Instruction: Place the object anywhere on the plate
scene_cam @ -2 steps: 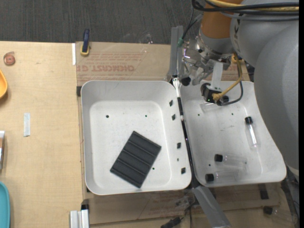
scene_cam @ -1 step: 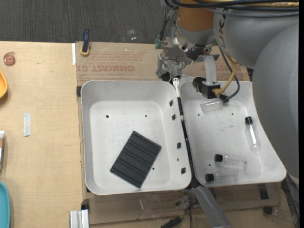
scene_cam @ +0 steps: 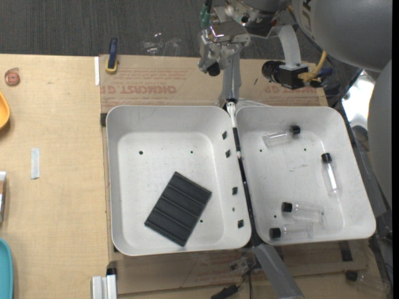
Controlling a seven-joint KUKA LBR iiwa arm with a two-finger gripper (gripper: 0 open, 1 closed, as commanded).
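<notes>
Hand [scene_cam: 215, 58] hangs above the bins' far edge (its grip state cannot be told). Ribbed black rectangular plate [scene_cam: 179, 208] lies in the left bin [scene_cam: 124, 129]; clear black-capped vials [scene_cam: 329, 174] scatter the right bin [scene_cam: 349, 136].

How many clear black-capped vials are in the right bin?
4: one vial near the far wall, one by the right wall, and two near the front, and.

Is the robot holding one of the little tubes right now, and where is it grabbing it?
It cannot be told. The gripper sits above the bins' far edge, and nothing shows in it clearly. Four vials lie in the right bin.
</notes>
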